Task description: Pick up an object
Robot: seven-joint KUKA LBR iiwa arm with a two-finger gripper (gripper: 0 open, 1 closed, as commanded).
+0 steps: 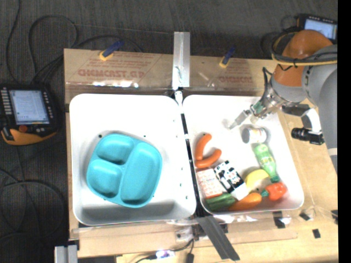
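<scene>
We count two white bins (77,147): left of the divider (186,147) one turquoise tray (124,169), right of it roughly nine small objects (236,174).

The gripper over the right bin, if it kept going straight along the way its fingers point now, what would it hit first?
The gripper points left and slightly down in the view, over bare floor of the right bin. Its line runs just above the orange sausage, so it would probably meet the bin's floor or the centre divider first. Depth is unclear.

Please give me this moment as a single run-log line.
arm: over right bin | gripper: above bare floor, far end | holding: nothing visible | nearest: white cup | left bin: blue divided plate
</scene>
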